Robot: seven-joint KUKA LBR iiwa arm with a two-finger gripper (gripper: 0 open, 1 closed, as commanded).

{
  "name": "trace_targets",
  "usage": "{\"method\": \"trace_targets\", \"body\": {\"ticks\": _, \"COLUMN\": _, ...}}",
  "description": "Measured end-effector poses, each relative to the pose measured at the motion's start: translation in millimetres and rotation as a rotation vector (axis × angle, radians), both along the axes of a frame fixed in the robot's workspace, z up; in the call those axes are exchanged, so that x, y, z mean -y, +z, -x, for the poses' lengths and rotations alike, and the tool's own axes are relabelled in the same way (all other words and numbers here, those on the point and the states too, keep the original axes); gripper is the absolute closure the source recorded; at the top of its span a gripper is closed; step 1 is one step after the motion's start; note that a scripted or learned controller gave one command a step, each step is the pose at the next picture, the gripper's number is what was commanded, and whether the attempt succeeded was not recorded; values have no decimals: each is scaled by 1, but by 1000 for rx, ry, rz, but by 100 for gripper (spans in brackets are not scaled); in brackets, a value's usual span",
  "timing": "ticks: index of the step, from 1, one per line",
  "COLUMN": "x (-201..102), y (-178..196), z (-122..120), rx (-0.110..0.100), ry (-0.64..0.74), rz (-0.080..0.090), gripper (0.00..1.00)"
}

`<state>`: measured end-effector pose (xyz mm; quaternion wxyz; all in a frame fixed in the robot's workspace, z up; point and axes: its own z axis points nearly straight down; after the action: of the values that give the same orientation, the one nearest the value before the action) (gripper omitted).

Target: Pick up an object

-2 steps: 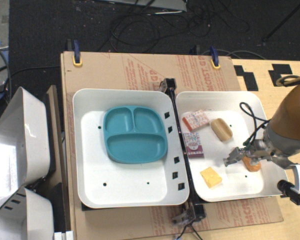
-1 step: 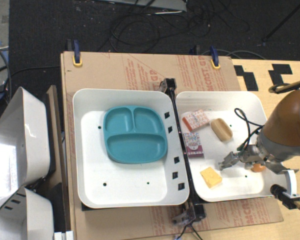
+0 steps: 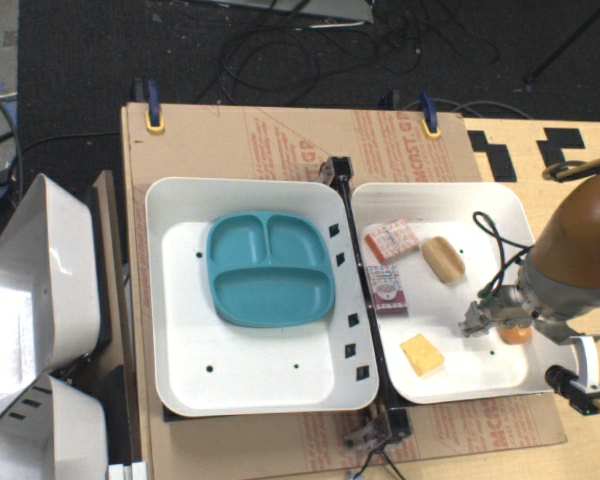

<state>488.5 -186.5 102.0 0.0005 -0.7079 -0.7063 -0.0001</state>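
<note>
We see the gripper (image 3: pixel 488 318) low in the right bin (image 3: pixel 500 200), its fingers too small and cluttered to read; we cannot tell whether they grip. A small orange object (image 3: pixel 517 334), partly hidden, lies at its 4 o'clock, touching or just beside. The yellow block (image 3: pixel 421 354) lies at 8 o'clock, the bread roll (image 3: pixel 443 258) at 11 o'clock.

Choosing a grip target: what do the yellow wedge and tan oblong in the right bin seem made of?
Yellow wedge-shaped block: likely foam or soft plastic, matte, no glare. Tan oblong roll-shaped piece: probably moulded plastic toy food, smooth with slight sheen. Neither certain.
</note>
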Motion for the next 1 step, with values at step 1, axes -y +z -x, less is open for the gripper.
{"method": "trace_targets", "body": {"ticks": 1, "x": -4, "y": 43, "z": -2, "rx": 4, "ry": 5, "rz": 2, "gripper": 100}}
